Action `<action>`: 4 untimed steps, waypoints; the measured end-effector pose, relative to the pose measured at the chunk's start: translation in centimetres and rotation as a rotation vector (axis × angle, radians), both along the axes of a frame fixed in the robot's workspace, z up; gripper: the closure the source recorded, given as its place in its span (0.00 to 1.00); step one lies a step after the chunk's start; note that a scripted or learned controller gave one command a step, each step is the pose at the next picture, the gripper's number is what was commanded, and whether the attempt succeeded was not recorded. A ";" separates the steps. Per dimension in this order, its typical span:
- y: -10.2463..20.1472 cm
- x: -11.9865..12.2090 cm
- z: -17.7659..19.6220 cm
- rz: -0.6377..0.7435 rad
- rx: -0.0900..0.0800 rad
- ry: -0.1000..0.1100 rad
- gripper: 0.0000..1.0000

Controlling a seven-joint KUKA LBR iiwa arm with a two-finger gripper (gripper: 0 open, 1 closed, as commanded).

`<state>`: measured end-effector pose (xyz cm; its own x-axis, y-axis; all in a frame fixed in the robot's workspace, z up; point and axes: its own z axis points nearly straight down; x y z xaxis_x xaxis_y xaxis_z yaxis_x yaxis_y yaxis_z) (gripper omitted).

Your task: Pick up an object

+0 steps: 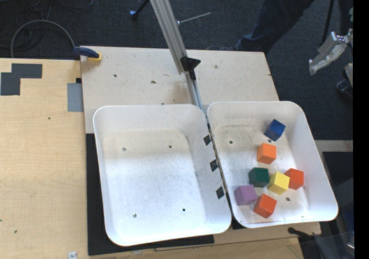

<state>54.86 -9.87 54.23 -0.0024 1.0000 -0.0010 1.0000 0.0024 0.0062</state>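
Your gripper sat off bench; finger state: cannot tell. Yellow cube touched red cube and green cube; crowding risked slipped grasp.

Seven coloured blocks clustered in right bin.

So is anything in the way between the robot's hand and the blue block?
Nothing visible blocks it. The gripper is up at the right edge, outside the right bin, and the blue block sits alone, apart from the other blocks.

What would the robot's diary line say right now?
gripper: right edge, above bins | holding: nothing seen | right bin: seven blocks | blue block: farthest back | pick: not yet done
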 end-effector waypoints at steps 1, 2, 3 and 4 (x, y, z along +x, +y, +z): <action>-3.6 -0.4 -0.2 -0.005 0.000 0.008 0.00; -6.8 5.9 -14.8 -0.004 0.002 0.016 0.00; -3.5 11.9 -27.1 0.000 0.004 0.016 0.00; -4.2 1.7 -9.6 -0.006 -0.001 -0.001 0.00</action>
<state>56.57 -14.03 44.62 0.0040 1.0000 -0.0020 1.0000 -0.0040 0.0069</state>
